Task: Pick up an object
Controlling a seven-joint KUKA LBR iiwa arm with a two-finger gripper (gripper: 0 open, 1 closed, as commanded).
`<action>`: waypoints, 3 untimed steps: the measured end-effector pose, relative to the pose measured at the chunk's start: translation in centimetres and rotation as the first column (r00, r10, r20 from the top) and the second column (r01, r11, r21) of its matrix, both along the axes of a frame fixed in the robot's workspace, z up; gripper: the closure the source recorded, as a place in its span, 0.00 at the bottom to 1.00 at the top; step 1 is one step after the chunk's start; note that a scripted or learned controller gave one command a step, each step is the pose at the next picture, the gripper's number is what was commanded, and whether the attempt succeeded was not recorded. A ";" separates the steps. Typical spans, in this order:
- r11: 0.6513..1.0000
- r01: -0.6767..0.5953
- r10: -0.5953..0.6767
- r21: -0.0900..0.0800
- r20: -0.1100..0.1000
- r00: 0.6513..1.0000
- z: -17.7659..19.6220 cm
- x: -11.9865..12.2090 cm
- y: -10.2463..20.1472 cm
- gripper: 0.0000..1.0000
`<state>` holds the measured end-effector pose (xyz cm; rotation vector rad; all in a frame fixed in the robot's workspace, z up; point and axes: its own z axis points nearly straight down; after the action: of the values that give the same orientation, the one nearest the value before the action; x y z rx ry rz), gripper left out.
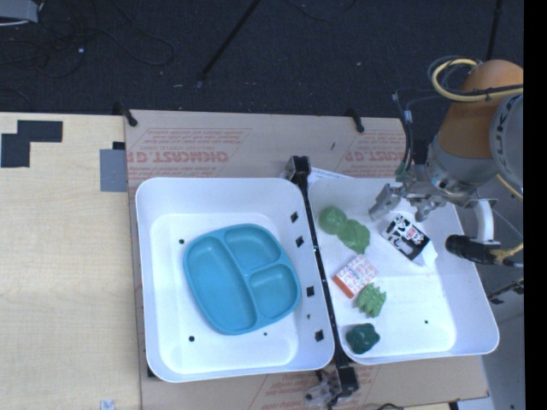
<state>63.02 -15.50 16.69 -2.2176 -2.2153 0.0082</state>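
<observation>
Up near the far corner of the right bin (461, 336), a small black and white packet (408, 237) lies on the white floor. It is the thing closest to the gripper (408, 198), so my guess is that it will be picked. The gripper hangs just above the packet, a bit toward the bin's back edge. Its fingers are spread apart, with nothing between them. The packet's long side runs at a slant, from up by the gripper down toward the arm's side of the bin. So the hand must drop a little and come forward to get around it.

Further from the packet, toward the middle wall, sit two lumpy green things (344, 228). Below them lie an orange and white packet (355, 276), a spiky green toy (371, 298) and a dark green lump (362, 338).

Across the wall, the left bin (162, 348) holds a blue tray (241, 277).

The packet's print is too small to read. I cannot tell if the gripper touches it.
</observation>
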 end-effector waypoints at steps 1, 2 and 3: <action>1.000 -0.005 0.005 -0.002 0.007 1.000 -4.5 0.8 0.2 0.00; 1.000 -0.005 0.005 -0.004 0.011 1.000 -3.1 1.0 0.1 1.00; 1.000 -0.002 0.002 -0.002 0.012 1.000 3.1 0.5 0.3 1.00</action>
<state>63.51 -15.23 19.78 -2.2225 -2.2242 -0.0030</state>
